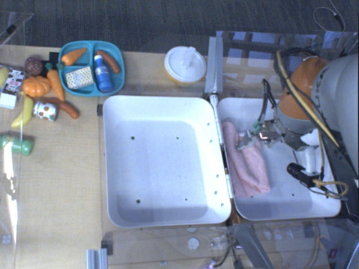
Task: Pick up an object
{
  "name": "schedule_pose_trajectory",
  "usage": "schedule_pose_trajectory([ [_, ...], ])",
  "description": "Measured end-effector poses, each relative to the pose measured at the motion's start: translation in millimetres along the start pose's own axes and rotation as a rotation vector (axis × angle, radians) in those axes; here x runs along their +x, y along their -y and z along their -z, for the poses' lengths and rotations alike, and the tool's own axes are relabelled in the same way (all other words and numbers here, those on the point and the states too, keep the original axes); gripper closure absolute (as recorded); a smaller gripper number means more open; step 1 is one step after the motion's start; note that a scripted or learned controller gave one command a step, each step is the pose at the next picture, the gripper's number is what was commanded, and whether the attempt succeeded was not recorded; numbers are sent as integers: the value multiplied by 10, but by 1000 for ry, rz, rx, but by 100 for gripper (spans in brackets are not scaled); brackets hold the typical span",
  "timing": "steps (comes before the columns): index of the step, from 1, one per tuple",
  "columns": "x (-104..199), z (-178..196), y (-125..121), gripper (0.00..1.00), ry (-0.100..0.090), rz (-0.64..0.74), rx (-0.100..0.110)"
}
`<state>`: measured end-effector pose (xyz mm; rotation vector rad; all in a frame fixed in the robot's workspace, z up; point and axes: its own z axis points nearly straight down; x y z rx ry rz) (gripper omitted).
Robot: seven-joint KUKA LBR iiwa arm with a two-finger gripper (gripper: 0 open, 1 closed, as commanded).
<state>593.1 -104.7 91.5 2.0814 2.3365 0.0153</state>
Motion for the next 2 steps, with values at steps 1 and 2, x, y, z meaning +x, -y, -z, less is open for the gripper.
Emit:
schedule_pose_trajectory([
  [1,122,3,-93,0,4,96,-1],
  [2,76,6,102,0,1,162,-3],
])
